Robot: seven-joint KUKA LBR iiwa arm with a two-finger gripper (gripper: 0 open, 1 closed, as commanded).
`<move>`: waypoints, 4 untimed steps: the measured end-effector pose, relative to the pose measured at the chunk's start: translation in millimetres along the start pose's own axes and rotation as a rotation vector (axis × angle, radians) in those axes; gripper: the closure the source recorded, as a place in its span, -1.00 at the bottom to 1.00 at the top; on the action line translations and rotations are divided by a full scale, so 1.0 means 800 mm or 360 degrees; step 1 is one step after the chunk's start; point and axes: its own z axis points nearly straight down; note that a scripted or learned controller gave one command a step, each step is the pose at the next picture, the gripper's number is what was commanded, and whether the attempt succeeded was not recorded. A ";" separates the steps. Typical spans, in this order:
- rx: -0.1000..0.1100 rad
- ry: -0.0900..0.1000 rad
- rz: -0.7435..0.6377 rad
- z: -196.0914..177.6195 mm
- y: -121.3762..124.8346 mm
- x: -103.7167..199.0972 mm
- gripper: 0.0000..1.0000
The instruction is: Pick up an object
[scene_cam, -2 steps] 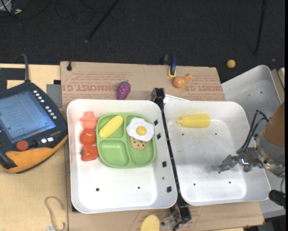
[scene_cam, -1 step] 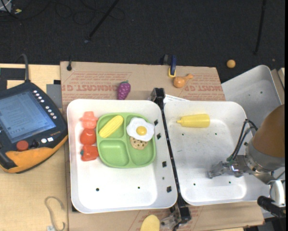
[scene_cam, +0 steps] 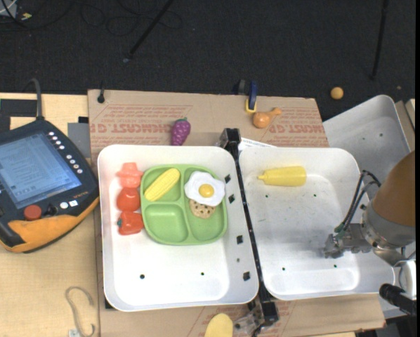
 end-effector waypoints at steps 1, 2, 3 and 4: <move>-0.0004 -0.0003 0.0005 -0.058 -0.011 -0.002 1.00; -0.0005 -0.0003 -0.0004 -0.110 -0.013 -0.003 1.00; -0.0007 -0.0004 -0.0005 -0.163 -0.012 -0.004 1.00; -0.0002 0.0000 -0.0013 -0.171 0.003 0.063 1.00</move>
